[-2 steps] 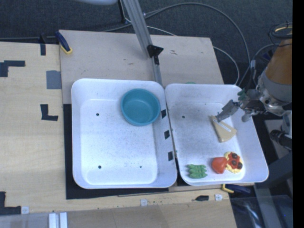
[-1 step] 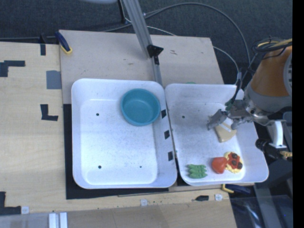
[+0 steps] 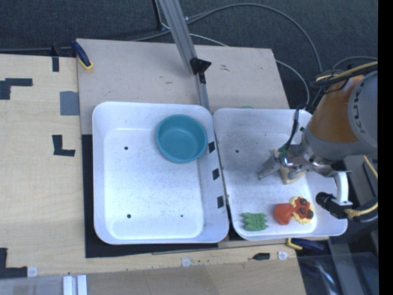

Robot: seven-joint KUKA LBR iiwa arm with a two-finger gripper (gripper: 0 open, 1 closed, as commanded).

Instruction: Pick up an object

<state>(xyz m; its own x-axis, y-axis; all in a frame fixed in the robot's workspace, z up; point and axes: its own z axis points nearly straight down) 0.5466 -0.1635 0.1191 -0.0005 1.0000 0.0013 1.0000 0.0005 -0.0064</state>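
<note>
Two metal fingers of the gripper (image 3: 274,166) point toward the left of the frame, low over the floor of the right-hand shallow white bin (image 3: 245,140); they look spread a little way apart, with nothing visible between them. Just beside the gripper body, on its lower right, a small tan object (image 3: 290,176) shows, too blurred to name. Behind the gripper the grey arm with its broad orange band (image 3: 334,118) fills the right of the frame, and black cables loop over it.

Lower in the same bin, near its bottom edge, lie three small toys: a green leafy plastic piece (image 3: 254,221), a red rounded piece (image 3: 283,214) just right of it, and touching that a yellow piece with red spots (image 3: 302,209). All three sit well apart from the fingertips.

Left of centre, the other shallow white bin (image 3: 123,220) holds a round blue plastic bowl (image 3: 181,138), upright in its upper right corner
</note>
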